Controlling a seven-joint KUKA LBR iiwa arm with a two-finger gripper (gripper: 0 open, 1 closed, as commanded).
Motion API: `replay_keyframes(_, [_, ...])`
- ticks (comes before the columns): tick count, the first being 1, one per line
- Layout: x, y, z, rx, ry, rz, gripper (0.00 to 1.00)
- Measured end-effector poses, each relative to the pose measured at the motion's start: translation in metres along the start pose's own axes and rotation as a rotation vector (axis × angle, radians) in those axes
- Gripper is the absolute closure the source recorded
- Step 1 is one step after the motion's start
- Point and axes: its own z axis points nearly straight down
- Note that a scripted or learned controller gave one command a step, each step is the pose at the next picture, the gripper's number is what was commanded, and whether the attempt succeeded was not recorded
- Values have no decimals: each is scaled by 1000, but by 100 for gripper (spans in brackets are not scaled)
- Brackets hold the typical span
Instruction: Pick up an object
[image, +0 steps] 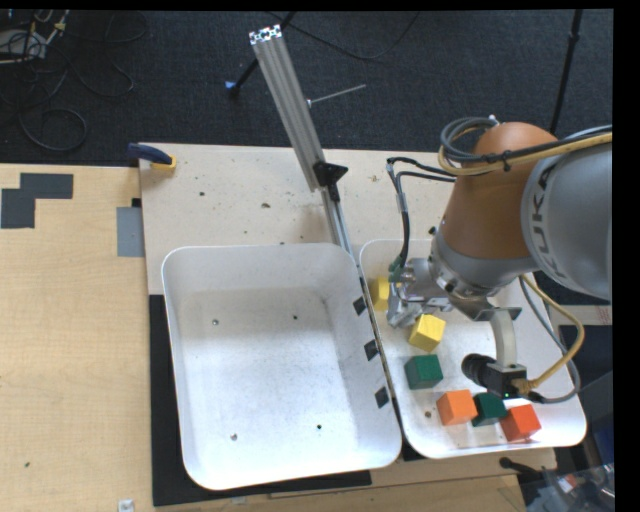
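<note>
My gripper hangs low over the upper left part of the right bin, under the orange wrist band. A yellow block lies just below and right of the gripper, close to it or touching it. A second yellow block peeks out at the gripper's left, beside the bin wall. Lower in the same bin lie a green block, an orange block, a dark green block and a red-orange block. Nothing shows as lifted.
The left bin stands next to the right one, with a divider wall between them. A slanted aluminium bar runs down from the top to the bins' joint. The arm's bulk covers the right bin's upper right part.
</note>
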Motion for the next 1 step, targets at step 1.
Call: replay_keyframes(1, [49, -2, -8, -1, -1, 2, 100])
